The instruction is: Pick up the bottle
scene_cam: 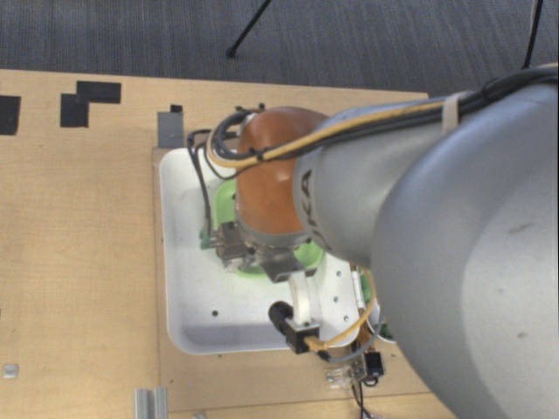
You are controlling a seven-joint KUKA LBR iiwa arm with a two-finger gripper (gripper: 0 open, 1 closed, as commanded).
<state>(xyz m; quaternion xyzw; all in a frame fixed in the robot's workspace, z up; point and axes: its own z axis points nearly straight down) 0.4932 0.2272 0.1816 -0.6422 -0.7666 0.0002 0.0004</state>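
A light green object (224, 203), apparently the bottle, lies in the left white bin (188, 312). The arm covers most of it; green patches show to the left of the wrist and below it at the right (307, 253). The orange band (266, 177) stands right above this object. My gripper (253, 253) hangs down below the band, right over the green object. Whether it touches or holds the object is hidden.
The grey arm covers the right half of the view. The wooden bench (79, 234) spreads to the left, with black marks (87, 101) and a grey bracket (171, 127) at the bin's far corner. Cables and a small connector (354, 369) hang near the bin's front edge.
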